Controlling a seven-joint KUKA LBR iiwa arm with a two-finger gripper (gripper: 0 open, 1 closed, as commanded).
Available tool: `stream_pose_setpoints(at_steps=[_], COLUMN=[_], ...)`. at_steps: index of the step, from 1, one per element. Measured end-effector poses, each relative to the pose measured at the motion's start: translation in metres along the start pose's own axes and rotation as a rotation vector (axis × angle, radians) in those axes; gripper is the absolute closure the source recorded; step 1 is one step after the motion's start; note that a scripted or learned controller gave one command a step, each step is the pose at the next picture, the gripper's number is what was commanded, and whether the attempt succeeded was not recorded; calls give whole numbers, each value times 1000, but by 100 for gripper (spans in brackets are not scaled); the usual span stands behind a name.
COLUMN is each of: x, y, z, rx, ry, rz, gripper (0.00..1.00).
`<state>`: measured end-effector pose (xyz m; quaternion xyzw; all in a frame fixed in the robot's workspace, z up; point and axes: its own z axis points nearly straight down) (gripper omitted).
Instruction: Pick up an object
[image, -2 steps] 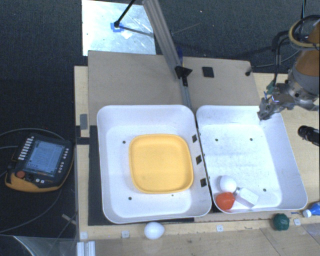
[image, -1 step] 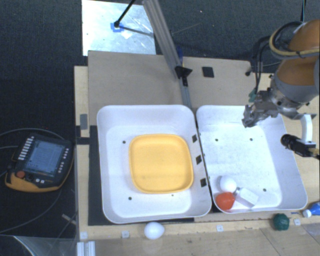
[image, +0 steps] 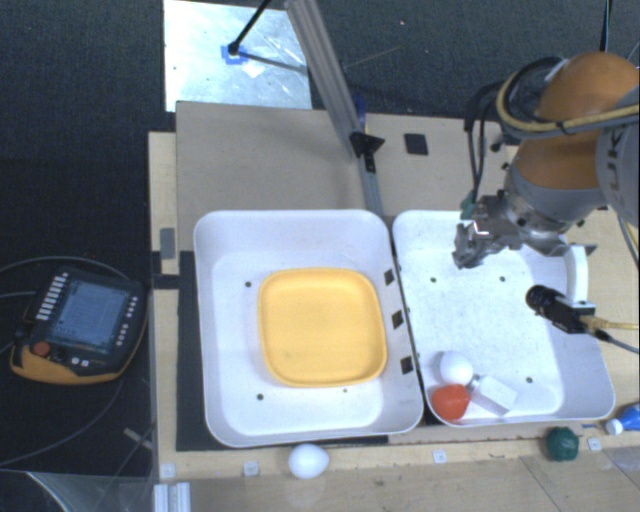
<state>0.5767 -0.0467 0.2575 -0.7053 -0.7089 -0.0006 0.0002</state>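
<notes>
A yellow square plate lies in the middle of the left bin. In the near corner of the right bin a white ball, a red-orange round object and a small white block sit close together. My gripper hangs over the far left part of the right bin, well away from that cluster, with nothing visible in it. The orange-banded wrist rises behind it.
A white egg-shaped object and a green ball lie on the bench in front of the bins. A black cable fitting hangs over the right bin. A teach pendant rests at far left. A metal pole slants at the back.
</notes>
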Motion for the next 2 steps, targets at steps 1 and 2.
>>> stream_pose_setpoints(at_steps=[1,2], x=[52,103], y=[-14,-28], z=[-3,19], rx=[0,1], ry=[0,0], rz=[0,0], gripper=[100,100])
